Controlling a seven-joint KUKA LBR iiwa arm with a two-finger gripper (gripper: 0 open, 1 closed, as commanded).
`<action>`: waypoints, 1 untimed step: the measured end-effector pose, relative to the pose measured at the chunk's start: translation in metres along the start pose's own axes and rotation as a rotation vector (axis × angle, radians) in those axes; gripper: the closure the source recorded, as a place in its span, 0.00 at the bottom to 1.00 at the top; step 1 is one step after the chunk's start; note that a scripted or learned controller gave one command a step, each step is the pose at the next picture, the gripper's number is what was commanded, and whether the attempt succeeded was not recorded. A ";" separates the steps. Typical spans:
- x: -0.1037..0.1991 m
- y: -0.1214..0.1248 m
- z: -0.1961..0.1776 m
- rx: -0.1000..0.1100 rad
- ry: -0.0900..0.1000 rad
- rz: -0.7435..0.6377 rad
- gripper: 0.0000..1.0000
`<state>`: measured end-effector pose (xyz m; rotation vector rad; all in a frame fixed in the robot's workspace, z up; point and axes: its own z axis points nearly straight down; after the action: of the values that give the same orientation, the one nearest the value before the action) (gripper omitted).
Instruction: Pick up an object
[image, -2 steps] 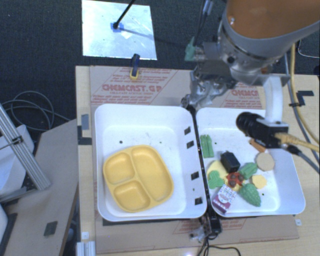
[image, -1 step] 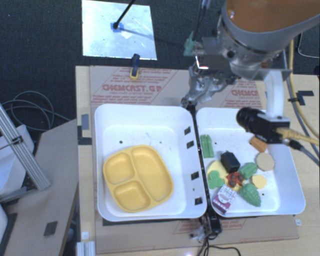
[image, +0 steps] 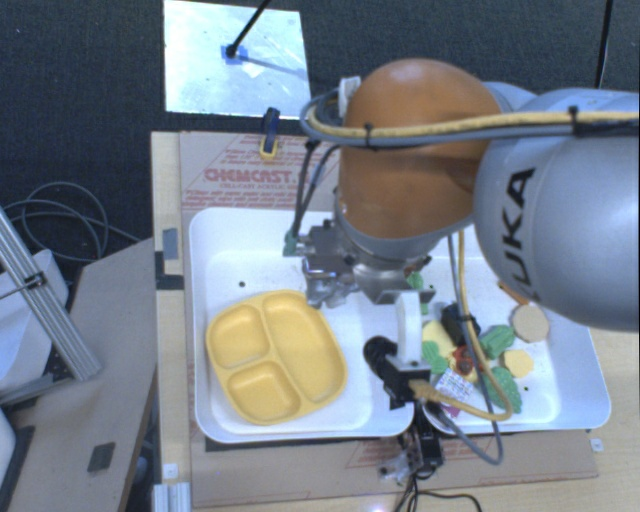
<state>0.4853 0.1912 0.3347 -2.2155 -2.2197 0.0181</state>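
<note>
Over the left bin (image: 215, 250), seen from the camera above the bench, the gripper (image: 326, 284) hangs low at the bin's right side, under the arm's wide orange band and grey wrist. The wrist covers most of it from above, so I cannot tell whether it stands wide, narrow, or closed on something.

Nearest to it is the yellow tray (image: 274, 356), a shallow dish with three compartments that lies flat on the floor of the left bin, turned a little askew. The tray's upper right rim lies just beside the grey metal of the gripper, at its lower left. Whether the two touch cannot be made out. The rest of the tray spreads away from the gripper toward the bin's front left corner.

Across the shared wall, the right bin (image: 592, 398) holds a small heap of things, well off to the gripper's right: green leafy pieces (image: 497, 341), a round tan disc (image: 529, 322), a small yellow piece (image: 518, 362) and a white tag (image: 455, 386) among them.

Both bins rest on a cardboard sheet (image: 240, 176) with red print.
</note>
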 end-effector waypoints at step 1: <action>-0.001 0.001 -0.008 -0.013 0.005 0.001 0.00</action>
<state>0.4867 0.1907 0.3431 -2.2210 -2.2221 -0.0024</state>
